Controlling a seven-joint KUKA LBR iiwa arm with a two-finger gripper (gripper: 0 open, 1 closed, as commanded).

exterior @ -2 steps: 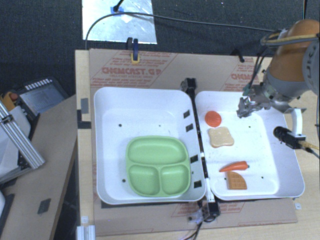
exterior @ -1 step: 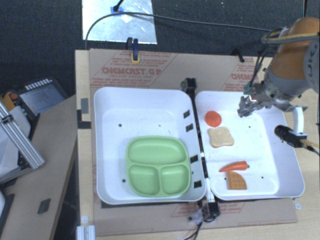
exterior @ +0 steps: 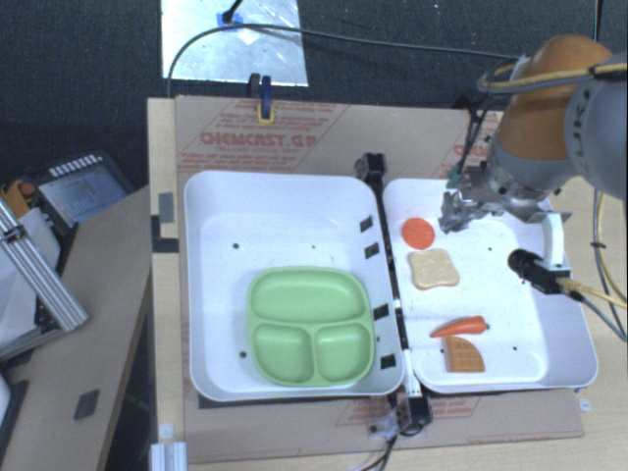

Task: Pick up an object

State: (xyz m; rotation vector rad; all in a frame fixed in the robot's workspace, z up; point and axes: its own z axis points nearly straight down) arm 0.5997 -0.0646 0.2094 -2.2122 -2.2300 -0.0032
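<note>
Orange tomato slice (exterior: 418,232) near right bin (exterior: 569,361) far-left corner, gripper (exterior: 453,216) just beside it, jaw state can't tell; approach step, next needs lowering onto slice w/ centring.

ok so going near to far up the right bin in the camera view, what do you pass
waffle piece → orange carrot → slice of bread → red tomato slice → pincer, at the far end of the right bin
</note>
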